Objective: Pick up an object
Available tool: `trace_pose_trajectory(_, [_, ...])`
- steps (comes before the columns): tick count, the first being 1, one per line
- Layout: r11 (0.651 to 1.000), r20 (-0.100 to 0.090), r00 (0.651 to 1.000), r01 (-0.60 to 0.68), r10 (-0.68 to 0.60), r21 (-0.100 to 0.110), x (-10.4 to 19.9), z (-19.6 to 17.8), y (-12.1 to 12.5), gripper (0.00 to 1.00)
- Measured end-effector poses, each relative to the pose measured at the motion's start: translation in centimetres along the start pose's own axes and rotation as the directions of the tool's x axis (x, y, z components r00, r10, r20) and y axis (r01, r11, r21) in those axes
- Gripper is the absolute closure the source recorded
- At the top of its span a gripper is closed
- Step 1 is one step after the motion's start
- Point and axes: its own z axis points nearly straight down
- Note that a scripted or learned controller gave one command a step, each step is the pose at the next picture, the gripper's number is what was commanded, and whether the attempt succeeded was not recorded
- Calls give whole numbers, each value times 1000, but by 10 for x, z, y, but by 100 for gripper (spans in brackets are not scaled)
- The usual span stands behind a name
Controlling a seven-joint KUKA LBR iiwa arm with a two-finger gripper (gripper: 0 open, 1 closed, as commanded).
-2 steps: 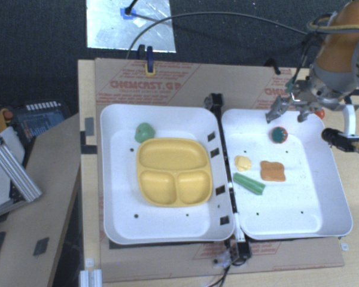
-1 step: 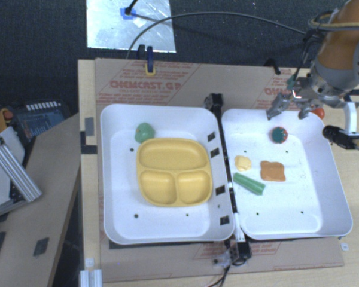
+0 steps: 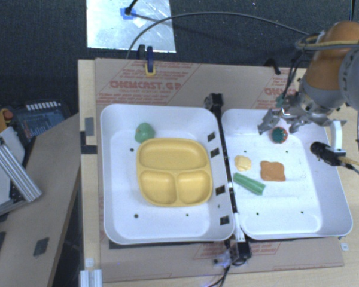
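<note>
- From the overhead camera, most of my arm (image 3: 341, 58) is cut off at the right edge; its grey and orange wrist hangs over the far right corner of the right bin (image 3: 299, 220).
- My gripper (image 3: 279, 124) is small and dark against the bin wall, and I cannot tell what its grip is doing.
- A small ball (image 3: 279, 135), teal and red, lies just under my gripper; whether I touch it is hard to make out.
- Nearer the camera from my gripper lie an orange piece (image 3: 273, 171), a pale yellow lump (image 3: 243, 162) to its left, and a green stick (image 3: 249, 183) closer still, all apart from me on the bin floor.
- Well to my left, past the black clips on the divider, the left bin (image 3: 122, 220) holds a yellow tray (image 3: 173, 171) with a green lump (image 3: 145, 131) at its far corner.
- A black part (image 3: 323, 152) with a cable juts out below my wrist, over the bin's right rim.
</note>
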Motion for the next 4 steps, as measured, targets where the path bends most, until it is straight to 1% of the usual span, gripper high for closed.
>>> trace_pose_trajectory(1, [1000,3,1000,0,0,-6,-7,45,10,0])
trace_pose_trajectory(2, [1000,11,1000,-1,1,-22,-11,50,15,0])
trace_pose_trajectory(3, [999,16,1000,2,-1,-33,-12,37,17,100])
trace_pose_trajectory(4, [1000,1,1000,3,-3,-9,-12,-28,18,100])
